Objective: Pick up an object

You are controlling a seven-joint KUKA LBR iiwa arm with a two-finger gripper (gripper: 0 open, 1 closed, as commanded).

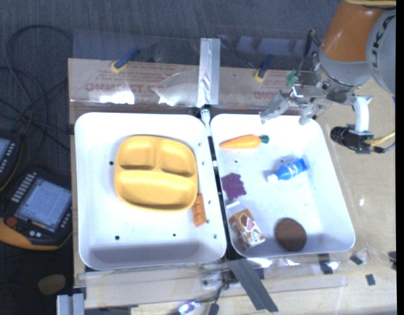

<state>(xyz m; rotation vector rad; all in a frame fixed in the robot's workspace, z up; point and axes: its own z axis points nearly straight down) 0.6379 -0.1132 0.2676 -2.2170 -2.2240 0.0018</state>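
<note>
My gripper hangs over the far edge of the right bin, its two grey fingers spread apart with nothing between them: open. Just below and left of it lies an orange carrot. Further down the same bin rest a small blue bottle, a purple grape bunch, a small printed carton and a brown round cookie.
The left bin holds a yellow divided plate and a small orange piece by its right wall. A metal divider stands behind the bins. Handheld pendants and cables lie on the floor at left.
</note>
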